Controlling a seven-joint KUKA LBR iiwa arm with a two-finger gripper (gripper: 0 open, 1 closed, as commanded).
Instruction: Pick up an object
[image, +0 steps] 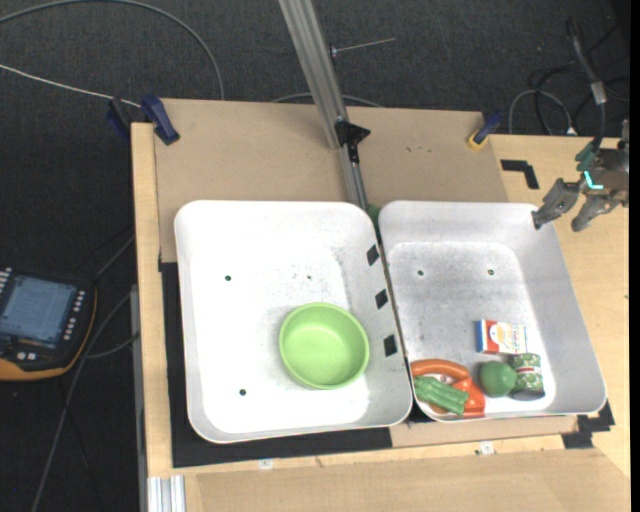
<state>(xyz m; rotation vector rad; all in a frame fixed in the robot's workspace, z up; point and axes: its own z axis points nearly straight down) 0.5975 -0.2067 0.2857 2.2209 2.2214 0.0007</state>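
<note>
Overhead, two bins: one green bowl left, four items right; jaws' state unclear.

Lime-green bowl in white left bin. Right bin, near edge: green ball, orange-and-green toy, red-white-blue carton.

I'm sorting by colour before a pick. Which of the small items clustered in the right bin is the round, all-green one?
The green ball, between the orange-and-green toy and the dark can. The small box behind it is white, red and blue.
</note>
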